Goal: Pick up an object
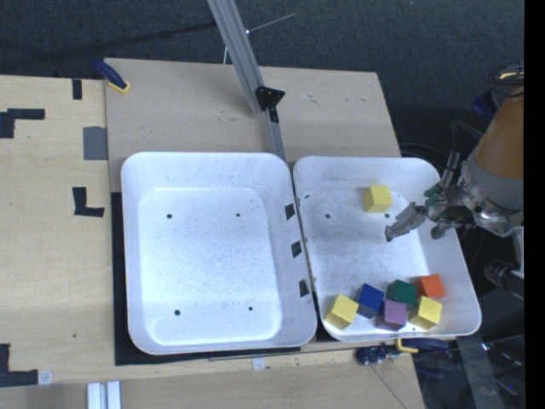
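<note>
Bench [213,100] of light wood, carrying two shallow white bins side by side. Left bin [136,254] large, with dark dots on its floor. Right bin [341,173] holding all the small cubes.

Grey arm with orange band [502,143] reaching in from the right edge, over the right side of the right bin. Hand [417,221] hanging low above the bin floor, fingers spread apart, nothing between them.

Grey metal bar [234,37] running at a slant from the top down to the place where the bins meet, with a black clamp [269,98] on it.

Lone yellow cube [376,198] in the upper part of the right bin, just to the left of the hand, apart from it, with free floor around.

Cluster of cubes along the near wall of the right bin, close together: yellow cube [341,311] at the left, then blue cube [370,299], purple cube [394,313], green cube [401,293], another yellow cube [427,312], orange cube [432,285] at the right. Some touching one another, so little room between them.
</note>
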You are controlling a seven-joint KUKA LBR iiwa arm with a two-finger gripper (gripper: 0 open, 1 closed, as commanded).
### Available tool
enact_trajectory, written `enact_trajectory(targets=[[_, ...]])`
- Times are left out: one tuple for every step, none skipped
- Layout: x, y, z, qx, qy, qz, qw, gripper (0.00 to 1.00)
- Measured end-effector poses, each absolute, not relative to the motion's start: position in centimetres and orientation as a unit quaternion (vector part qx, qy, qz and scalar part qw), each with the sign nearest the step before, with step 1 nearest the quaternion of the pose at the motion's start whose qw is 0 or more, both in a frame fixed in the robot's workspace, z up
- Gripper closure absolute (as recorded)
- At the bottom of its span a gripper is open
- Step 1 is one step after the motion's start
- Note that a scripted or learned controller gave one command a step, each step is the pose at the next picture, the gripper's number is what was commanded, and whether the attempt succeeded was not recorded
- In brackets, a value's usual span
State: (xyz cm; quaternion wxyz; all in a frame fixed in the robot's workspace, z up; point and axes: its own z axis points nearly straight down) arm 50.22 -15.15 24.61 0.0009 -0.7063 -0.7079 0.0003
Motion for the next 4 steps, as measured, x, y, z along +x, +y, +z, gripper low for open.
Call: enact_trajectory(targets=[[50.2,-15.2,24.6,-0.706,-0.708,0.0003,0.001,0.0],[49.7,-14.3,19.7,-0.707,-0.708,0.0019,0.003,0.0],[49.7,-14.4,15.3,-0.707,-0.707,0.0021,0.003,0.0],[49.7,-14.8,10.8,-0.707,-0.707,0.0022,0.003,0.0]])
